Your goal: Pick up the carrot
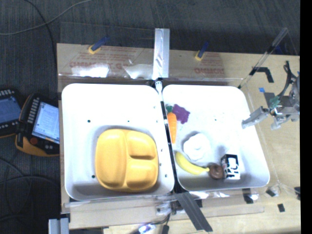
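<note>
The carrot point(171, 124) is orange with a green top. It lies lengthwise against the left wall of the right bin point(243, 106), next to the divider between the bins. My gripper point(276, 112) hovers off the right bin's right rim, well to the right of the carrot and apart from it. Nothing shows in its grasp.
In the right bin, a purple grape bunch point(181, 113) touches the carrot's top. A white lump point(196, 147), a banana point(190, 165), a brown item point(216, 171) and a black-and-white box point(231, 165) lie further front. A yellow divided plate point(127, 159) sits in the left bin point(78, 111).
</note>
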`<action>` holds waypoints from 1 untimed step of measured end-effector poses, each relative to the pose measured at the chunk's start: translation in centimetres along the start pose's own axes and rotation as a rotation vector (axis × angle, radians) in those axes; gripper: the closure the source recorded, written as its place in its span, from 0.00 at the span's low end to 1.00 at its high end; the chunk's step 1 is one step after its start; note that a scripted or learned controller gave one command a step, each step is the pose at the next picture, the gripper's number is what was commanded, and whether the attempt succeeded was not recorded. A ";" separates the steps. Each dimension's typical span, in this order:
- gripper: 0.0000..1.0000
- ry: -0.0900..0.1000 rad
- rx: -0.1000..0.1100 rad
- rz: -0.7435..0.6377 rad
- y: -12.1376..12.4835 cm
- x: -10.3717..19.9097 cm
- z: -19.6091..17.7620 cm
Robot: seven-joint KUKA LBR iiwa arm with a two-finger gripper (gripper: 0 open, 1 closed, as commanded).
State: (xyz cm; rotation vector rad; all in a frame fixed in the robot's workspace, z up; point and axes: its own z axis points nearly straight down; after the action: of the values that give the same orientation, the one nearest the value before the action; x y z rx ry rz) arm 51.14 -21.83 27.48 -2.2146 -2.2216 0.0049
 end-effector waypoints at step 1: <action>0.00 0.000 0.001 -0.195 -2.6 11.0 7.7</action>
State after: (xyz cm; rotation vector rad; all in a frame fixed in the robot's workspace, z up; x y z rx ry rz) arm 48.44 -10.79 19.78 -1.9868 -2.4261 0.0048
